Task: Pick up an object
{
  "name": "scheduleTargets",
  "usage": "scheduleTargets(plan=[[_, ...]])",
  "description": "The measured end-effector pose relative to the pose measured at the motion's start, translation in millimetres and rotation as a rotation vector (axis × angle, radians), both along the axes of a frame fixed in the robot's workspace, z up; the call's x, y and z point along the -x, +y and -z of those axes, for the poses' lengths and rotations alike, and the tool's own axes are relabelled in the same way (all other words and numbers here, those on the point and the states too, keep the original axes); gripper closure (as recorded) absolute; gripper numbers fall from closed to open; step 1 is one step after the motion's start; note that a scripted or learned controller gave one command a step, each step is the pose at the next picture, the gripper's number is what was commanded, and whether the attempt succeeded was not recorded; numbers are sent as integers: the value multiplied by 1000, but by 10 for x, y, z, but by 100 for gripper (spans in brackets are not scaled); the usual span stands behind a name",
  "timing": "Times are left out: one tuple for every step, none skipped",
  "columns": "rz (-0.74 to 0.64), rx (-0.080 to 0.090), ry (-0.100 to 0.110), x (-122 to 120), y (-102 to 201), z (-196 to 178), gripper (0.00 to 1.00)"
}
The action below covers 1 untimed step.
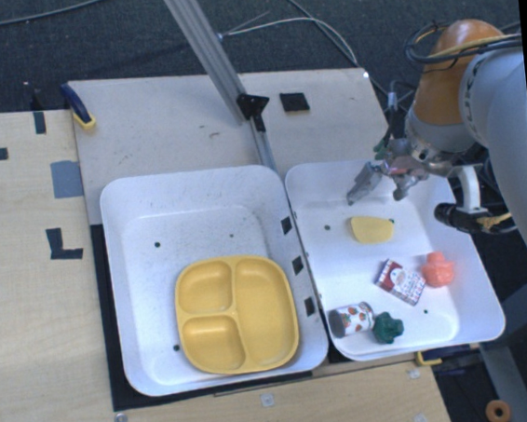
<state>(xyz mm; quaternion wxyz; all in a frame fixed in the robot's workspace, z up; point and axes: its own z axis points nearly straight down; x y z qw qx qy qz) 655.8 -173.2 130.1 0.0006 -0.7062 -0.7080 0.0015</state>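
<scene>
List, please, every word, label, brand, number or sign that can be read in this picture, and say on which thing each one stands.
No text can be read here.
Red and white packet in the right bin: it has printing, too small and blurred to read.
Small can lying beside the green toy: its label has red marks, too blurred to read.
Yellow tray, yellow piece and orange ball: no writing visible.

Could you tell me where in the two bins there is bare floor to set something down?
Left bin: bare floor behind the yellow tray. Right bin: bare strip along its left wall, beside the yellow piece. Crowded front right: red-white packet, orange toy, small can, green piece.
</scene>
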Motion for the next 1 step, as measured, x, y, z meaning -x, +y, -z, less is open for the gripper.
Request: scheduleTargets(plan=[[0, 1, -2, 0, 6, 474, 0]])
